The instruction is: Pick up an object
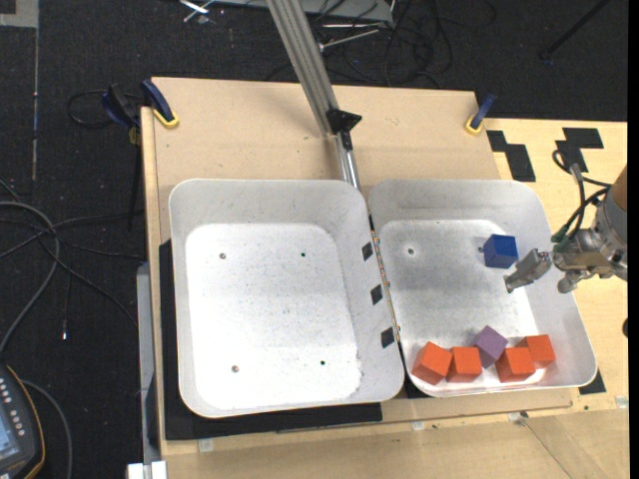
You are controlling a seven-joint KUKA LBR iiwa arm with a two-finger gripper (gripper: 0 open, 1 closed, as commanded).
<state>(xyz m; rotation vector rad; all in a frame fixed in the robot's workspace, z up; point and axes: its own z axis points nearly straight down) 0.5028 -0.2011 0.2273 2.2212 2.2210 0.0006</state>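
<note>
In the right bin (pixel 454 213), a blue cube (pixel 500 250) lies alone toward the upper right. Along the front wall sit several orange cubes (pixel 432 361) in a row, with a purple cube (pixel 491 343) among them. My gripper (pixel 546 275) reaches in over the bin's right rim, just right of and a little below the blue cube. It is open, one finger (pixel 522 272) pointing toward the blue cube, with nothing between the fingers.
The left bin (pixel 200 208) lies beside the right one on the wooden bench. A grey metal pole (pixel 305 53) slants down from the top toward the seam between the bins. Clamps sit at the bench's far corners.
</note>
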